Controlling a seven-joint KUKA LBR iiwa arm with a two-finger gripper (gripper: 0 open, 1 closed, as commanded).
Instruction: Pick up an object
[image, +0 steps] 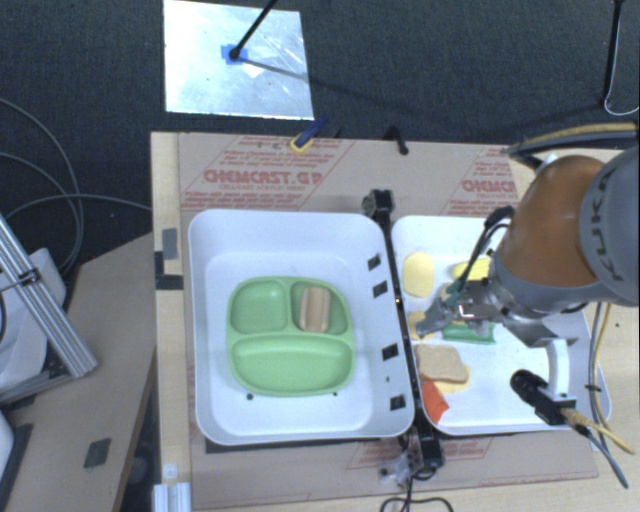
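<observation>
Your grey two-finger gripper (440, 318), grip state unreadable, hangs just above the tan bread slice (443, 365), whose long axis runs left-right.

Red lettering reading "CHEMCAST GP" runs across the brown protective sheet (262, 172) that lies under the two white bins, printed just beyond the far rim of the left bin (290, 225). A second, partly hidden print of the same red wording sits on the sheet beyond the right bin (445, 232), too cut off to read in full. Dark letters "KU" show on the grey arm (615, 215) at the right.
</observation>
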